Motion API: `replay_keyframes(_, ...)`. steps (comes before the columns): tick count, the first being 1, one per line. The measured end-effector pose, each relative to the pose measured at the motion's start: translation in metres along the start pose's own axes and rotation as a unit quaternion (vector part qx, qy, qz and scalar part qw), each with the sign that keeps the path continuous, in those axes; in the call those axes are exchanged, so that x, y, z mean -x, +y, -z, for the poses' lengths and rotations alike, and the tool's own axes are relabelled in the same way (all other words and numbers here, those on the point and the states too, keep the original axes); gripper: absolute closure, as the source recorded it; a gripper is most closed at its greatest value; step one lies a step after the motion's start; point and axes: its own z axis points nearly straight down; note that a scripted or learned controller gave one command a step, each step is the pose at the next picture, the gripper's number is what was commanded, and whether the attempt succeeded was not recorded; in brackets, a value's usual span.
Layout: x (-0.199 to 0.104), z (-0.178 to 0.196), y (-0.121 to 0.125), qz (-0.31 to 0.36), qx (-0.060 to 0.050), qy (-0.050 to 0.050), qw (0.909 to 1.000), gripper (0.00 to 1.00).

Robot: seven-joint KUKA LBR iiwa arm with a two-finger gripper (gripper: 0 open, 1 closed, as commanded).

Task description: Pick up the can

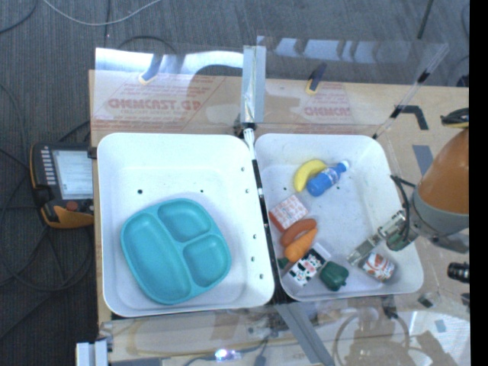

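Dark carpet floor [46,75], loose cables [76,10].

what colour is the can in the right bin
The can looks white with orange-red markings, seen in the camera view near the bin's lower right corner.

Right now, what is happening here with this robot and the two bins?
The arm reaches into the right bin, and its gripper sits just above the can near the front right corner. The can lies on the bin floor, not lifted. A banana, bottle and other items lie nearby. The left bin holds a teal tray.
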Motion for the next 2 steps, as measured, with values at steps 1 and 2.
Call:
replay_keyframes(1, 0.004, -0.019, 0.000, 0.243, 0.001, -0.005, 0.9699, 0.00)
replay_keyframes(2, 0.004, -0.008, 0.005, 0.244, 0.006, -0.009, 0.9698, 1.00)
